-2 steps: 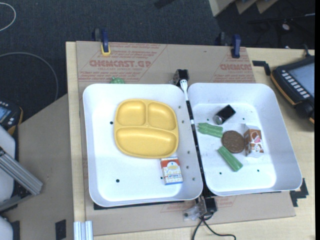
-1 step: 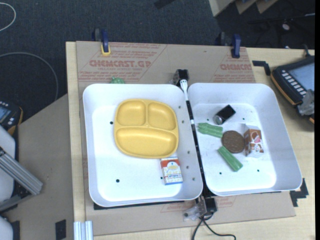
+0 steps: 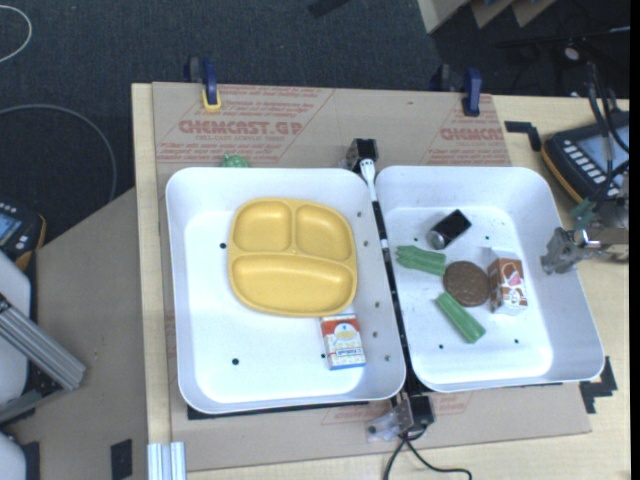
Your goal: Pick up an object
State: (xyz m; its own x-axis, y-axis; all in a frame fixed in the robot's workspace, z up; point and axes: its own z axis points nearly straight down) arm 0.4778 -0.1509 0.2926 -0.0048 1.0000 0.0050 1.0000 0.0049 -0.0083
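- Bench [image 3: 300, 118]: a brown board carries two shallow white bins side by side, their inner rims touching along a dark seam.
- Left bin [image 3: 200, 348], near end: a small red-and-white carton [image 3: 343, 341] lies flat close to the near right corner, just short of the rim.
- Left bin, middle to far: a yellow divided plate [image 3: 293, 256] sits upright, three compartments showing, all bare. The carton lies just beside its near edge, apart from it.
- Right bin [image 3: 530, 353], near part: a green piece [image 3: 460, 318] lies at a slant, its far end close to the brown disc [image 3: 467, 282].
- Right bin, middle: the brown disc lies flat; a second red-and-white carton [image 3: 508, 283] lies against its right side, seemingly touching.
- Right bin, left of middle: another green piece [image 3: 420, 260] lies near the seam, just beside the disc, apart from it.
- Right bin, far part: a black block [image 3: 455, 225] with a small dark cylinder [image 3: 438, 238] at its near left end; contact between them cannot be told.
- Gripper [image 3: 562, 249]: at the right rim of the right bin, metal-grey, reaching in from the right. Nothing shows between its tips. Spread or pressed together: cannot tell at this size.
- Far edge: two blue clamps [image 3: 209, 78] grip the board.
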